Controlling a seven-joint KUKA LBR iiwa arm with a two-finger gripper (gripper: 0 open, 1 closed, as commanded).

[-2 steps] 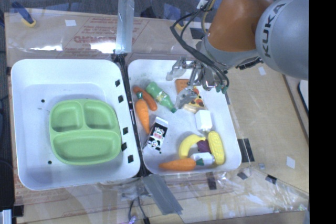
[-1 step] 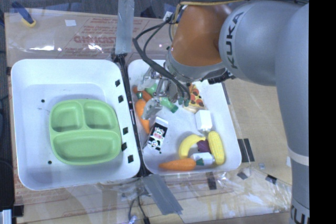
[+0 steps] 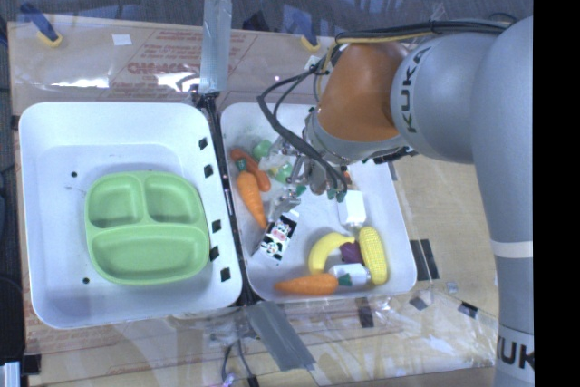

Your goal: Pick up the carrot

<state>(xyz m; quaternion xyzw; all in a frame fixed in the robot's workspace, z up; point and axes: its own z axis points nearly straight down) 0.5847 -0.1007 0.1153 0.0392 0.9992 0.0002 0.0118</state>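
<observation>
The hand [image 3: 294,186] is hovering low in the right bin [image 3: 399,222], how far it is parted I cannot tell, while the carrot [image 3: 251,198] is lying just to its left, its long axis running alongside the bin's left wall.

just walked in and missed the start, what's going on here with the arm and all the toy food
A grey robot arm is reaching into the right bin, which holds toy food. Its hand hangs low over the bin's upper middle, just right of a carrot lying along the left wall. A second carrot lies near the front edge, beside a banana and a corn cob. No carrot is lifted yet. The left bin holds a green divided plate.
</observation>
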